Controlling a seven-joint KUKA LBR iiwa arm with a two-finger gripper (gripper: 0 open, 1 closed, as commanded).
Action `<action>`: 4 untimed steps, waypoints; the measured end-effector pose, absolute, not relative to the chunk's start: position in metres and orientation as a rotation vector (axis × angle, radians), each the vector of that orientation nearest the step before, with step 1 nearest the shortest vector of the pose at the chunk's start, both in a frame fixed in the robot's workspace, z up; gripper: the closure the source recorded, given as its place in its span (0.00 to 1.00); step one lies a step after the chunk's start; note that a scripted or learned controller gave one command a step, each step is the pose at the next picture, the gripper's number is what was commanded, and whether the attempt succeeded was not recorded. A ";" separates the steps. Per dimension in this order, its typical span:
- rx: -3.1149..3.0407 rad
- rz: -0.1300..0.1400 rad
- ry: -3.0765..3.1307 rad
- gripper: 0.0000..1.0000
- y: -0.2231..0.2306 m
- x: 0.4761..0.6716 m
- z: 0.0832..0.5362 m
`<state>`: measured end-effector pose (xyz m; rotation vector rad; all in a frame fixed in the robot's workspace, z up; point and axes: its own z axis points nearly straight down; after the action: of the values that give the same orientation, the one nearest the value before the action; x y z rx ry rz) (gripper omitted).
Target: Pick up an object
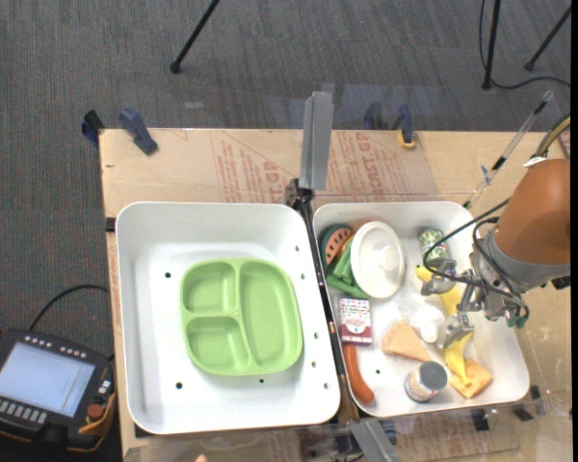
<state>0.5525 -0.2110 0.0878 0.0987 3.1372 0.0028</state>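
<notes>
Yellow banana directly beneath tool, right bin.

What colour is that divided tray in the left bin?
Light green, seen plainly in the camera view: the divided tray.

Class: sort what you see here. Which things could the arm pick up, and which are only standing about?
Job in hand:
two-finger gripper
yellow toy banana
tan wedge of toy cheese
round white bowl
small metal can

Lying about:
green divided plastic plate
grey handheld controller with screen
</notes>
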 end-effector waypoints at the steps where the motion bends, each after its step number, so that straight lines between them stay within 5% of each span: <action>1: 0.193 0.003 3.131 0.00 -0.210 0.643 0.088; 2: 0.497 -0.001 3.101 0.00 -0.132 0.640 0.090; 3: 0.651 -0.002 3.072 0.00 -0.204 0.591 0.088; 4: 0.579 0.001 3.085 0.00 -0.210 0.625 0.088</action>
<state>0.6252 -0.2103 0.0883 0.5788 3.0849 0.0014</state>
